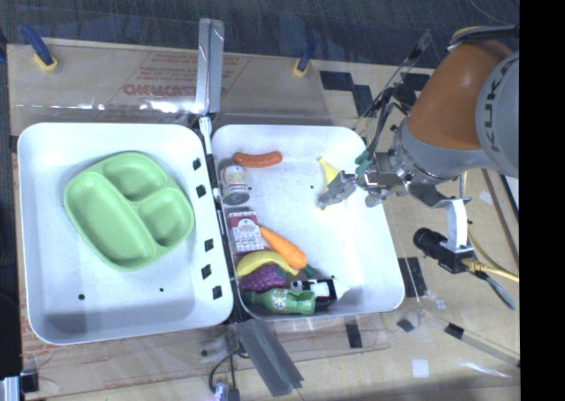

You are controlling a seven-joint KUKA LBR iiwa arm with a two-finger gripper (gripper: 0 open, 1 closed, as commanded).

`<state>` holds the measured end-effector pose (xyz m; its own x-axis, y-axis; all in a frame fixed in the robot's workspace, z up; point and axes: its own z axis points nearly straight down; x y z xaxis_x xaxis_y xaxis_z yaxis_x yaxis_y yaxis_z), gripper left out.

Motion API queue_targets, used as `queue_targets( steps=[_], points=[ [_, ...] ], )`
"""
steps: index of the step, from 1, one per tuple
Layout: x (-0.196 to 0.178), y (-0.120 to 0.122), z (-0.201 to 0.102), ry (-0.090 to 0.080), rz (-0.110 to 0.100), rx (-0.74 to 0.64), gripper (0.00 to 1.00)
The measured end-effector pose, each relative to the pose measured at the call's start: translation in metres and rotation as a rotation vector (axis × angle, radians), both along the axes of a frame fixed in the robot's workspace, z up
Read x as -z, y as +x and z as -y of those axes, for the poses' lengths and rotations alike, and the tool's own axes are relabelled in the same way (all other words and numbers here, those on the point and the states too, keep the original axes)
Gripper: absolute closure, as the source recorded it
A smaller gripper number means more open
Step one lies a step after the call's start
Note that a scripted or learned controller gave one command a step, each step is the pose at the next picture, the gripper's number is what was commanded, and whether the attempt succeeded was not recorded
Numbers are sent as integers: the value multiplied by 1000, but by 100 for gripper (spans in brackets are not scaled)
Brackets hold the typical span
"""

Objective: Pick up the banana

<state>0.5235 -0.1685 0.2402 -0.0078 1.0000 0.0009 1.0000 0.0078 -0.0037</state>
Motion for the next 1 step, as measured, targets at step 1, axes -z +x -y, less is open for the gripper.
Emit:
queue_targets(
  steps=[1],
  points=[
    [53, 53, 42, -2, 1, -23, 0]
  ],
)
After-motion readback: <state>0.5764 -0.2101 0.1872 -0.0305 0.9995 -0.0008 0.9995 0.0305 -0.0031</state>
